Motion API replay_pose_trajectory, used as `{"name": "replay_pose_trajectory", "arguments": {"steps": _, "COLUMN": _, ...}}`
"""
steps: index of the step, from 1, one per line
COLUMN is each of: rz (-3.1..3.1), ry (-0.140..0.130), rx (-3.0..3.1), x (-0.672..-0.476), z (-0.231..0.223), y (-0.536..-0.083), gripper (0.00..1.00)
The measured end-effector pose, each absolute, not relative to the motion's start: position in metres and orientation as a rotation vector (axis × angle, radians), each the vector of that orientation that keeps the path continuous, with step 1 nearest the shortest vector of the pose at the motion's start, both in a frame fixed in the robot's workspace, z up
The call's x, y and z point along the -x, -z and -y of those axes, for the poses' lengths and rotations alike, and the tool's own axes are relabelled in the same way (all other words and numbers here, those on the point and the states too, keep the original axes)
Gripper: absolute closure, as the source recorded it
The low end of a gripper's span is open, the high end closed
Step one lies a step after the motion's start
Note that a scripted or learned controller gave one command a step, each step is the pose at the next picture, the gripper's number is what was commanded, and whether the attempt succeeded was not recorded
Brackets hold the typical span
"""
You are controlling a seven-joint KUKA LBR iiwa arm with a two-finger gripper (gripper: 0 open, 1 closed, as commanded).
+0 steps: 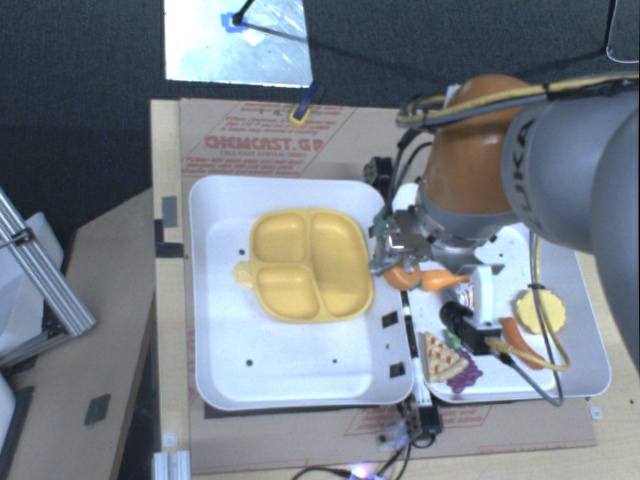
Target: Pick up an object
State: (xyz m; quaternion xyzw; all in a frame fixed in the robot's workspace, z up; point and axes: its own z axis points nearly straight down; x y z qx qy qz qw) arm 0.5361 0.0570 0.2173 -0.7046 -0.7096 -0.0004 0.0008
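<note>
Yellow plastic, a divided plate (303,265) with three compartments lies in the left white bin (225,368). The grey and orange arm (520,158) reaches in from the right, its gripper (392,251) low over the seam between the two bins, just beside the plate's right edge; whether it is released or clenched cannot be told. Directly below it in the right bin (590,368) lies an orange toy carrot (430,279). Nearby sit a toy pizza slice (441,353), a purple piece (466,375) and a yellow round piece (541,310).
</note>
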Motion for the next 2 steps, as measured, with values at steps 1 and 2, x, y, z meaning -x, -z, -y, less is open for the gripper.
{"name": "replay_pose_trajectory", "arguments": {"steps": 1, "rz": 2.224, "ry": 0.004, "rx": 2.221, "x": -0.5323, "z": -0.0516, "y": -0.2332, "gripper": 1.0}}
{"name": "replay_pose_trajectory", "arguments": {"steps": 2, "rz": 2.225, "ry": 0.002, "rx": 2.217, "x": -0.529, "z": -0.0545, "y": -0.2336, "gripper": 1.0}}
